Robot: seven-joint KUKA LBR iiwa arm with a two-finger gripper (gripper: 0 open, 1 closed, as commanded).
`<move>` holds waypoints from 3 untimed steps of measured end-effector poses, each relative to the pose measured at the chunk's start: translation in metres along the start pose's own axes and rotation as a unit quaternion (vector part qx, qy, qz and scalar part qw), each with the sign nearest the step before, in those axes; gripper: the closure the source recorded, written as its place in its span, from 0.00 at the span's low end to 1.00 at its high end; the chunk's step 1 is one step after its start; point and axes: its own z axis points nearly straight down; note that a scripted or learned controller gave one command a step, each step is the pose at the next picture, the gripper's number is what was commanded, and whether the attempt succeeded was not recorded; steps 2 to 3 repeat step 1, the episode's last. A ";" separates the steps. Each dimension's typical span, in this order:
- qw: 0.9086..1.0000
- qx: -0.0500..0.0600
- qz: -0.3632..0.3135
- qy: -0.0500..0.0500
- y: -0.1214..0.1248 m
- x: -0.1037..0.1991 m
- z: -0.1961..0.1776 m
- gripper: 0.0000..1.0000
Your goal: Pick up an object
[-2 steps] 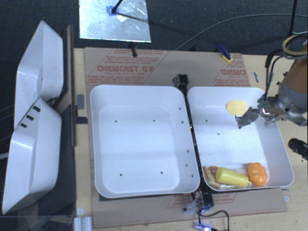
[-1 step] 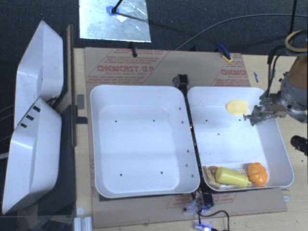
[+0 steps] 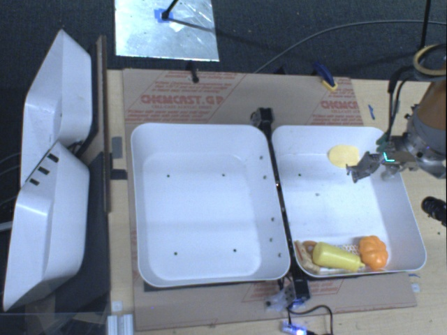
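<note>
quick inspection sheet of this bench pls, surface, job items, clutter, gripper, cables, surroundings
surface: two white bins side by side on a printed board; left bin, right bin.
job's things: pale yellow disc near the right bin's far wall; yellow bottle-like item and orange item at its near wall, on a pale patterned piece I cannot identify.
clutter: nothing seen.
grippers: gripper over the right bin's right side, beside the disc; nothing visibly held.
cables: dark cable curving across the floor behind the bench.
surroundings: silver sheet on dark floor; spare white bins stacked at left.
</note>
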 end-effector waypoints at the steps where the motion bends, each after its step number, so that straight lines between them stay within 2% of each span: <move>1: 1.000 0.001 0.001 0.000 0.054 -0.042 0.009 0.00; 3: 1.000 0.001 0.001 0.000 0.054 -0.042 0.009 0.00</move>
